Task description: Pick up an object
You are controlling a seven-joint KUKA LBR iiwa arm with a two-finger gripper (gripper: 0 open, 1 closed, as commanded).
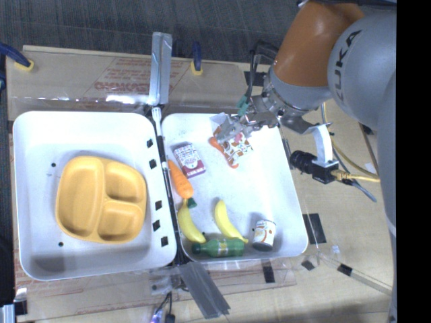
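My gripper hangs over the back of the right bin, under the orange band of the arm. A red and white snack packet sits right at its fingertips, tilted, with its upper edge between the fingers. The gripper looks shut on that packet. In the same bin lie a small maroon packet, a carrot, two bananas, a green bottle and a small printed can.
The left bin holds a yellow divided plate. A metal divider stands between the bins at the back. A black cable connector juts out just right of the right bin.
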